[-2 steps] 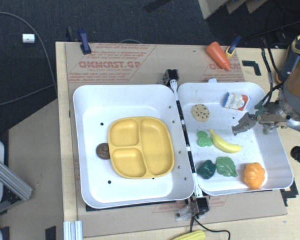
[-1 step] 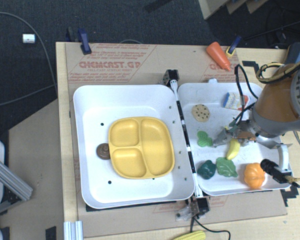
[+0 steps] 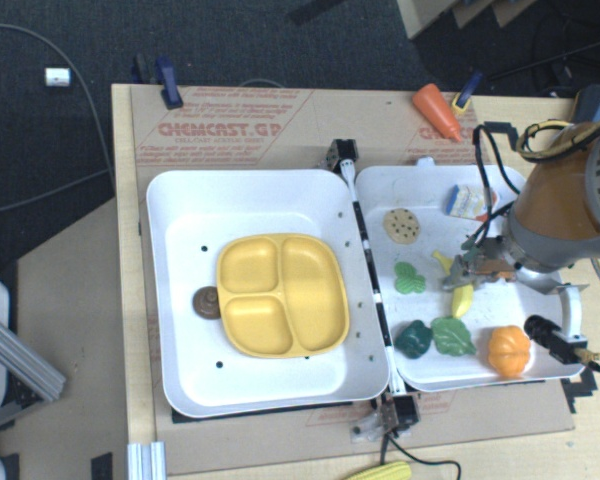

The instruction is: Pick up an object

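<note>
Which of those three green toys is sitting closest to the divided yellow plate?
The darkest green toy, at the right bin's left edge. The leafy one lies right of it; the small light-green one sits farther up.

High slanted overhead, both bins [image 3: 170, 268] visible

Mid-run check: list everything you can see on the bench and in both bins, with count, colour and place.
left bin: 1, white, left half of bench
right bin: 1, white, right half
divided plate: 1, yellow, middle of left bin
brown round piece: 1, brown, against plate's left edge
cookie: 1, tan with dark spots, right bin, far part
green toy pieces: 3, green, right bin, middle and near part
pumpkin: 1, orange, right bin, near corner
yellow piece: 1, yellow, just below gripper
orange cone: 1, orange, on bench beyond right bin
gripper: 1, grey, over right bin
</note>
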Robot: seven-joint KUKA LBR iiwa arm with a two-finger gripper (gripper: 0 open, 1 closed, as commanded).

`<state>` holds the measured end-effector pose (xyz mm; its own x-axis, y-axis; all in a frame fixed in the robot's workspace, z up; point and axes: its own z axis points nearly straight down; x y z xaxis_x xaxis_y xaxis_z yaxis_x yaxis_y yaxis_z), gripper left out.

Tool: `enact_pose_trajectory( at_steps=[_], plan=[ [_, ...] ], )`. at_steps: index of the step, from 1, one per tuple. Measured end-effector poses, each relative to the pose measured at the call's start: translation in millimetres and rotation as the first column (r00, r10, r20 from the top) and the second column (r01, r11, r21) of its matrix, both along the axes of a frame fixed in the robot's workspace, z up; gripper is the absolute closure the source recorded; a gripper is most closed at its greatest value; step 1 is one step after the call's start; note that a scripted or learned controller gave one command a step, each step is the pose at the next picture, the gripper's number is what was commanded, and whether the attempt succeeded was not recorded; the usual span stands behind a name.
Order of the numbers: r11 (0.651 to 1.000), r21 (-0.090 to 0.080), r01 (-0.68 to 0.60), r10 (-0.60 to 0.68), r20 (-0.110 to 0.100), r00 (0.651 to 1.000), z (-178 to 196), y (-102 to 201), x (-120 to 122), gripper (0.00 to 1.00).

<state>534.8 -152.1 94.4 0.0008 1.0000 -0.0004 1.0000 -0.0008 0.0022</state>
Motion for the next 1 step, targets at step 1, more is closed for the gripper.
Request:
enact_pose_trajectory(
  at_steps=[1],
  plan=[
    [1.0,0.001,-0.002,0.002,-0.001,1.0,90.5,69.4,14.8,1.0]
  ],
)
